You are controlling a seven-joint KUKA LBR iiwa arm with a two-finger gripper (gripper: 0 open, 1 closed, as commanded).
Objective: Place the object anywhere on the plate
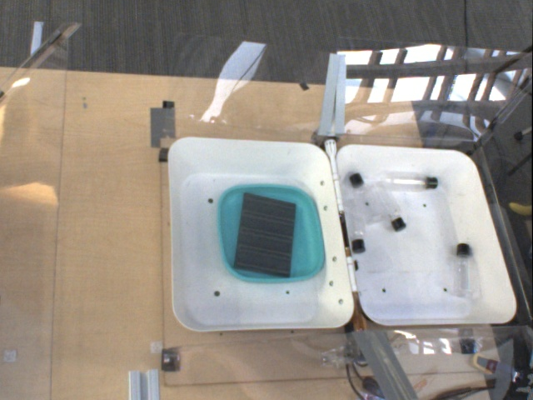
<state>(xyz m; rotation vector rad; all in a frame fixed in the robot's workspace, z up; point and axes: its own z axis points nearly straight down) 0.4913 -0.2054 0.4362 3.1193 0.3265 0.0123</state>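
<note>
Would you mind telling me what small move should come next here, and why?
Probably none beyond keeping away: the dark ribbed block already lies flat on the teal plate in the left bin, so the placement looks done.

Two shallow white bins sit side by side on a light wooden bench [83, 223], touching along a hinge-like seam in the middle. The right bin [491, 223] has several small black pieces [398, 222] scattered on its floor, plus what looks like a clear tube [391, 179] with black ends near its far wall; the left bin [191, 298] has a few small dark holes in its floor. Dark ribbed flooring [166, 15] runs behind the bench, and a metal frame [441, 82] stands past the right bin.
</note>
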